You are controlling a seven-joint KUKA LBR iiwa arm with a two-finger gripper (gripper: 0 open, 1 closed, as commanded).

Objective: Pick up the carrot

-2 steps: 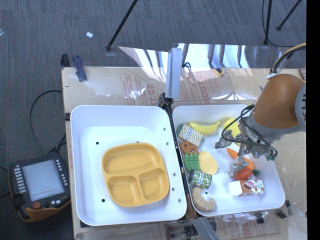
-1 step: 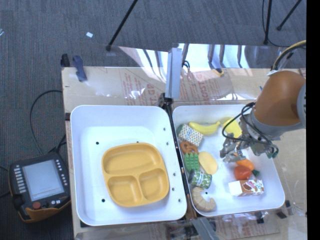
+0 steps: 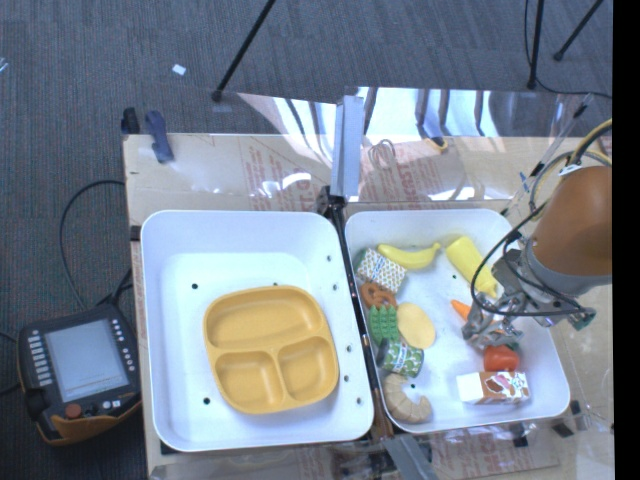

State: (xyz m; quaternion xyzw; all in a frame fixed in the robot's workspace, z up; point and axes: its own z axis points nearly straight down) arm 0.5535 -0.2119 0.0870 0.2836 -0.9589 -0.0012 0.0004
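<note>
While low in the right bin, claw (image 3: 487,330) just right of carrot (image 3: 460,308)

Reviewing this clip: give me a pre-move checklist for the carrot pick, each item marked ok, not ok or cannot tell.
1. Carrot in the right bin: ok.
2. Gripper over that bin, beside the carrot: ok.
3. Carrot between the fingers: cannot tell, the wrist hides most of it.
4. Neighbours crowding: not ok, the tomato and yellow block lie near the gripper.
5. Yellow tray in the left bin, away from the arm: ok.
</note>
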